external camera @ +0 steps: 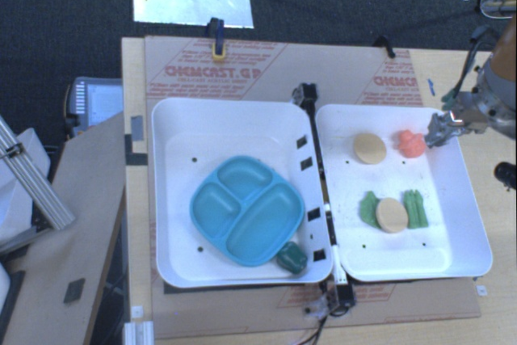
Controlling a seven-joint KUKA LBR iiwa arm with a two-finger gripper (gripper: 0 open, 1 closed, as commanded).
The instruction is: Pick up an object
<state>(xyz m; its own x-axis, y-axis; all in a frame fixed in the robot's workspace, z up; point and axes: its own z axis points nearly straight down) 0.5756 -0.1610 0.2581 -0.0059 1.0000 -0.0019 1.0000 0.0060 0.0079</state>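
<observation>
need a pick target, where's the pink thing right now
The pink object lies in the right bin, near its far right corner, beside the tan disc and the gripper.

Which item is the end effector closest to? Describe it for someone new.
Look in the right-hand white bin, at its far right corner where the end effector sits. The small salmon-pink lump is just left of it. It is the only pink item; its neighbours are tan discs and green pieces.

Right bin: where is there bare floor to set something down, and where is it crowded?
In the right bin, the near strip below the tan disc and green pieces is bare, as is the left-centre patch beside the divider. The far end is crowded: round tan piece, pink object and the tool close together.
</observation>
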